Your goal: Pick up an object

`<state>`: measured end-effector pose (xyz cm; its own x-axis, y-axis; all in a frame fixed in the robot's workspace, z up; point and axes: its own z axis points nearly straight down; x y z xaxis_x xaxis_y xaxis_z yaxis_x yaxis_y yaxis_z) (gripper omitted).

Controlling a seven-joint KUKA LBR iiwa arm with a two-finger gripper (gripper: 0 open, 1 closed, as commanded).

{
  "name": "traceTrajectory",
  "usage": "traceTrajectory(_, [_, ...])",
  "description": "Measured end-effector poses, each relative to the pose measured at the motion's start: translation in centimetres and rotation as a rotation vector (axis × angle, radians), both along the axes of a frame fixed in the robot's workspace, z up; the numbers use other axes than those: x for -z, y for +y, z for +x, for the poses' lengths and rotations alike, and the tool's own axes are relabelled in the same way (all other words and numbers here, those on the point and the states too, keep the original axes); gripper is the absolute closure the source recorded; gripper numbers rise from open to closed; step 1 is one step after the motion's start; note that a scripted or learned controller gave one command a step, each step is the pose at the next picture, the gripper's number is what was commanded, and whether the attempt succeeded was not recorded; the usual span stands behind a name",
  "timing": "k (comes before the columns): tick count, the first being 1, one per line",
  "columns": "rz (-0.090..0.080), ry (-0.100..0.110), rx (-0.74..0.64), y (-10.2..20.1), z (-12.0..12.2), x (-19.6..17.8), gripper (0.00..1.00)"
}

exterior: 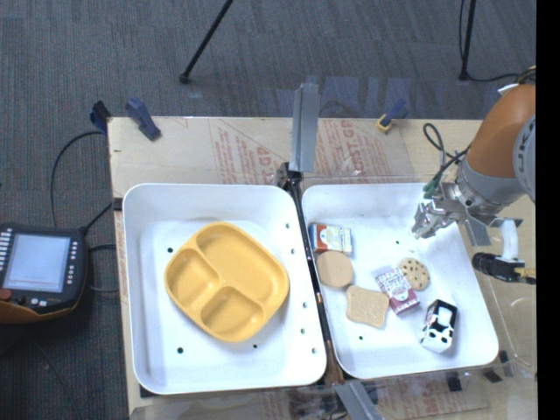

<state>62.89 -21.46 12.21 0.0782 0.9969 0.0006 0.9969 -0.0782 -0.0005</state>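
Note:
My gripper point(428, 220) hangs over the upper right part of the right bin point(367, 201), its fingers apart and nothing between them. Below it in that bin lie a round cookie point(414, 274), a red-and-white snack packet point(395, 290), a slice of toast point(367, 306), a round tan patty point(334, 269), a small red-and-white carton point(331, 238) and a black-and-white cow-patterned carton point(438, 325). The cookie is the nearest item, a short way below the fingertips.
The left bin point(149, 226) holds a yellow divided plate point(227, 281). A grey metal post point(304, 129) rises between the bins at the back. A teach pendant point(39, 269) lies left of the bench. Blue clamps point(142, 117) sit on the bench's far edge.

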Motion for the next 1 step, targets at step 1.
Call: traceTrajectory(1, [0.001,0.001,-0.415,1.97,1.66,3.54,1.00])
